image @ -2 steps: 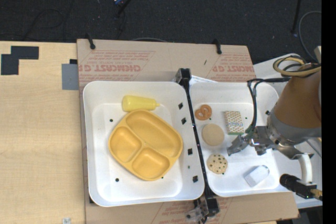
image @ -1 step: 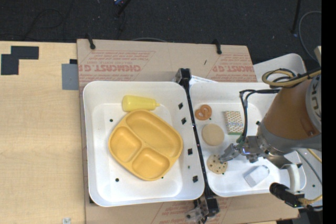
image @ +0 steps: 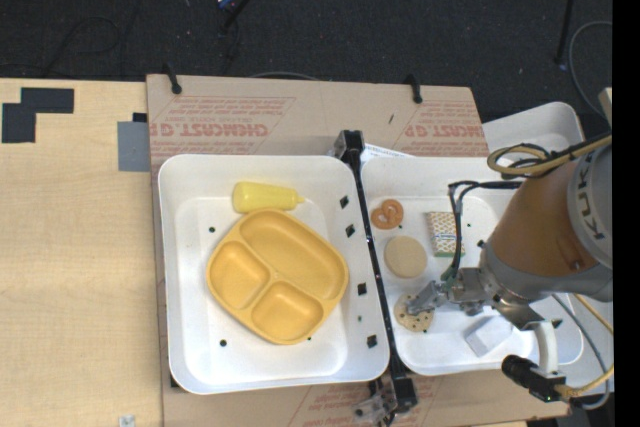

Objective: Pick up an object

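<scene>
My gripper (image: 428, 298) reaches into the right bin (image: 420, 177) from the right, its grey fingers low over a chocolate-chip cookie (image: 412, 314) near the bin's front left. A round tan disc (image: 405, 256) lies just behind it. A small glazed doughnut (image: 387, 213) sits further back, and a patterned rectangular packet (image: 441, 232) lies to its right. A pale grey block (image: 487, 336) rests at the front right, under the arm. Nothing shows between the fingers.
The left bin (image: 180, 315) holds a yellow divided plate (image: 277, 275) and a yellow bottle-shaped toy (image: 265, 198) behind it. A black divider (image: 364, 245) separates the bins. The bulky orange-banded arm (image: 545, 230) covers the right bin's right side.
</scene>
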